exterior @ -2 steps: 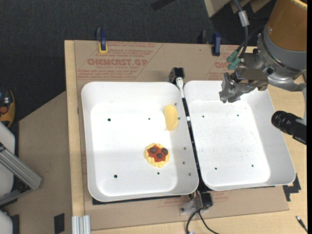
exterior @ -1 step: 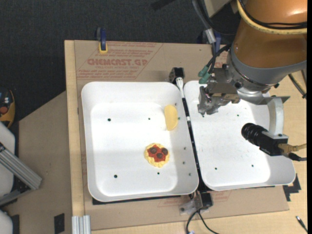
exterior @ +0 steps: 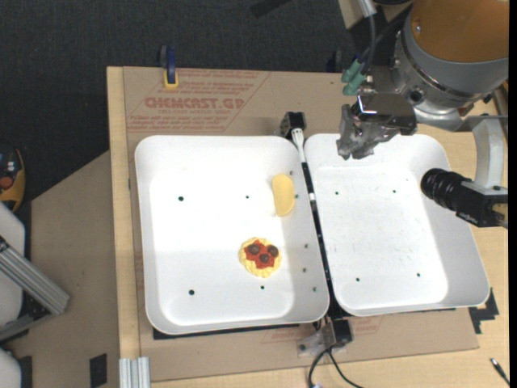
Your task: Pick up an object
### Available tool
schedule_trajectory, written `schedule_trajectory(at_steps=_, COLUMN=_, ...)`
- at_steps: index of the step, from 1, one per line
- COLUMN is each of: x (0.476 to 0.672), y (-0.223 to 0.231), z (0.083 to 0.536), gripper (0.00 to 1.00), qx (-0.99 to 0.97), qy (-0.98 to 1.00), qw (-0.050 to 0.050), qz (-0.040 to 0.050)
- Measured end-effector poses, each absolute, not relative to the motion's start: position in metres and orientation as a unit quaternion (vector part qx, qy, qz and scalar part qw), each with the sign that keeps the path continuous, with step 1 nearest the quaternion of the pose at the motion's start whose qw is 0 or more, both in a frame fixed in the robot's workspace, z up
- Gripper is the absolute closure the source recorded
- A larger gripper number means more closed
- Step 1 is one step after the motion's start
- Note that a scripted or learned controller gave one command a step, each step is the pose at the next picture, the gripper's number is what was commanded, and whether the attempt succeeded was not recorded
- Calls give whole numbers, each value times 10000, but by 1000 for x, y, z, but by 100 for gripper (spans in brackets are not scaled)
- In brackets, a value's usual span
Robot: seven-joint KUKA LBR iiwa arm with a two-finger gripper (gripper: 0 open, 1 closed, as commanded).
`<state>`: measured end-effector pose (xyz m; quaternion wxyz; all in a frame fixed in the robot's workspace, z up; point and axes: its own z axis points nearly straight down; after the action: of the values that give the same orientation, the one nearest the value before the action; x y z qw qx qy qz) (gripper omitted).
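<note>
I'm looking down on a robotics lab: two white bins (exterior: 153, 217) clamped onto a cardboard-covered desk (exterior: 202, 103), loose cabling (exterior: 331, 370), aluminium framing (exterior: 32, 277) at the left, dark carpet (exterior: 65, 23) beyond, and the industrial arm (exterior: 452, 31) overhead

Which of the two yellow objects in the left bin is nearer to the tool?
The plain yellow piece, by the bin's right wall. The pizza, with red topping, lies farther from the tool.

Fixed above the desk (exterior: 121, 217), looking down at a slant — far enough back to frame both white bins, left bin (exterior: 161, 164) and right bin (exterior: 452, 281), whole. Takes in the arm (exterior: 452, 31) entering from the right.
</note>
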<state>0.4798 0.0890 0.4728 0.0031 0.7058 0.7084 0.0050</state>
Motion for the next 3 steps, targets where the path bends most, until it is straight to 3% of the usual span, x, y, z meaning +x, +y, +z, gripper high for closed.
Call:
schedule_trajectory(at_steps=1, x=478, y=148, z=367, gripper=100, qx=7048, qy=7093, qw=-31, qz=-45)
schedule_trajectory(at_steps=2, x=480, y=119, z=446, gripper=100, qx=7082, qy=7060, qw=27, qz=44)
schedule_trajectory(at_steps=3, x=477, y=169, z=308, gripper=100, qx=7055, qy=7087, qw=-40, qz=-68)
